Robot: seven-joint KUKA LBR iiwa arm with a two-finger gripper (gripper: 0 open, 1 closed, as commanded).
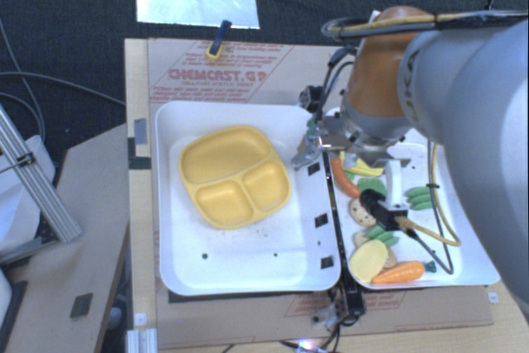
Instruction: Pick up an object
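A yellow three-compartment plate [235, 175] lies flat just left of the gripper [307, 151] in the view. Right of the gripper lie an orange toy carrot [343, 180], close by, and green beans [419, 196] farther off.

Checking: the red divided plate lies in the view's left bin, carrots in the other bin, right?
The camera view shows the divided plate is yellow, not red. It does lie in the view's left bin, with the carrots in the other bin.
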